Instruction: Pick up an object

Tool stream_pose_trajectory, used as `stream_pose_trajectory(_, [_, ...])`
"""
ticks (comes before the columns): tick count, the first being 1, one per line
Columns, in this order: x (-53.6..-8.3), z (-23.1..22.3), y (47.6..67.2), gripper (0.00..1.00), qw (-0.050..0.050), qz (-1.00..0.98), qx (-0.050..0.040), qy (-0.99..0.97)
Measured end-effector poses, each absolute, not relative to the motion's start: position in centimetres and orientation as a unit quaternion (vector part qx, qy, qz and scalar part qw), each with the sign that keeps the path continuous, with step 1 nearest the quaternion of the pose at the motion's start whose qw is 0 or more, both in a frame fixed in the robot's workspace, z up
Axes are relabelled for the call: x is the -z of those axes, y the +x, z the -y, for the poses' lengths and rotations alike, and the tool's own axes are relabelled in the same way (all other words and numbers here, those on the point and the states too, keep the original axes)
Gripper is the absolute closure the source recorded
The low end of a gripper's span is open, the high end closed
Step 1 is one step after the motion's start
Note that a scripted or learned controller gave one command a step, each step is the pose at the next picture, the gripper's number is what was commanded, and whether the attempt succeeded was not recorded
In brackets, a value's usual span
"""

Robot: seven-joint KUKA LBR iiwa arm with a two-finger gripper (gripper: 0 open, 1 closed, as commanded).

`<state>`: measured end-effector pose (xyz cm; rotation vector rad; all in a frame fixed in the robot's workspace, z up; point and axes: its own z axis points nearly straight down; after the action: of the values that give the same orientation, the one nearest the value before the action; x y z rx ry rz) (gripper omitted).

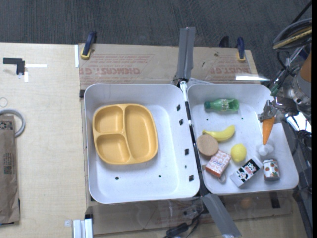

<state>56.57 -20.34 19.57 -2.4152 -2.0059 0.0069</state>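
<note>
Small cylindrical can [271, 170]; tapered orange carrot [267, 131]

Counts: 2 white bins, left bin [99, 182] and right bin [247, 186]. Left: 1 yellow divided plate [126, 133], 3 compartments. Right: 8 items, 1 each: green bottle [222, 104], banana [220, 133], lemon [238, 152], carrot [267, 129], round tan disc [207, 145], orange-and-white carton [218, 163], black-and-white carton [245, 172], small can [271, 169]. On the bench: 2 blue clamps at the back, one [89, 43] and another [240, 48]; 1 brown paper bag [9, 167] at the left edge.
</note>
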Motion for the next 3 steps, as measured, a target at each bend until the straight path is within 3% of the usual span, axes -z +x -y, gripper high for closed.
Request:
stream_pose_trajectory(1, [-19.6,20.3,56.6,0.0,0.001,0.639,-0.0023,-0.769])
stream_pose_trajectory(2, [-8.9,19.8,55.4,0.0,0.001,0.737,-0.0011,-0.676])
stream_pose_trajectory(3, [-9.5,19.8,55.4,1.0,0.003,0.736,-0.002,-0.676])
